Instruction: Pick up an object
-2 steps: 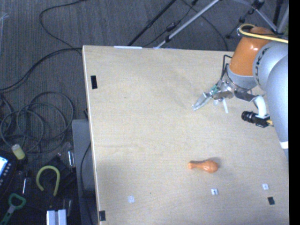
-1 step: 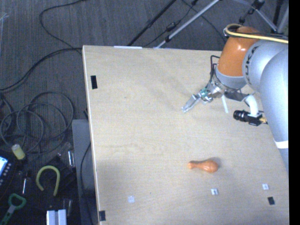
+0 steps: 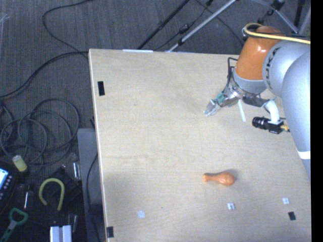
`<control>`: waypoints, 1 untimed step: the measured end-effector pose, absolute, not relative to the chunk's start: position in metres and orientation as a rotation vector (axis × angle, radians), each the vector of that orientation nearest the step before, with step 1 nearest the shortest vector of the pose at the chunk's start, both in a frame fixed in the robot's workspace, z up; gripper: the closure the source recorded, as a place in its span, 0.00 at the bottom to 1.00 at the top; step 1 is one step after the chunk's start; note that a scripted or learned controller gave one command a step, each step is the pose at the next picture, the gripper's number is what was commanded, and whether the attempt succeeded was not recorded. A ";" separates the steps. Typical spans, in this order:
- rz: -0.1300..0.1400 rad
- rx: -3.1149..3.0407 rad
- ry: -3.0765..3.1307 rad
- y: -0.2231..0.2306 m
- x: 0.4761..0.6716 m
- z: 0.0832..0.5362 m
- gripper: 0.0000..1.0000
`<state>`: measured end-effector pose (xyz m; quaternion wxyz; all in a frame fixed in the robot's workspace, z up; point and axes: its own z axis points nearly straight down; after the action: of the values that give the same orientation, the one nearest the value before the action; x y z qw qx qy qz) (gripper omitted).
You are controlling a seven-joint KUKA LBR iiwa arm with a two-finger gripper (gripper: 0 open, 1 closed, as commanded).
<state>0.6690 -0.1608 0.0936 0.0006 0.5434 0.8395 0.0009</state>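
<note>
One orange pear-shaped object (image 3: 220,178) lying on the bench (image 3: 151,135), not yet picked up. Tool (image 3: 214,106) well apart, up and right; grip state cannot be told. Approach and grasp remain.

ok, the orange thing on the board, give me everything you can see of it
The orange object is small and pear-shaped: a rounded bulb on the view's right narrowing to a thin neck pointing left. Smooth, matte, possibly rubber or plastic. It lies on its side on the pale wooden board, in the near half, touching nothing else. The gripper is well apart, farther back.
</note>
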 end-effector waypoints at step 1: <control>0.001 1.942 2.469 -0.131 0.669 0.129 1.00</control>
<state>0.6686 -0.1315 0.1292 0.0001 0.6183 0.7860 0.0003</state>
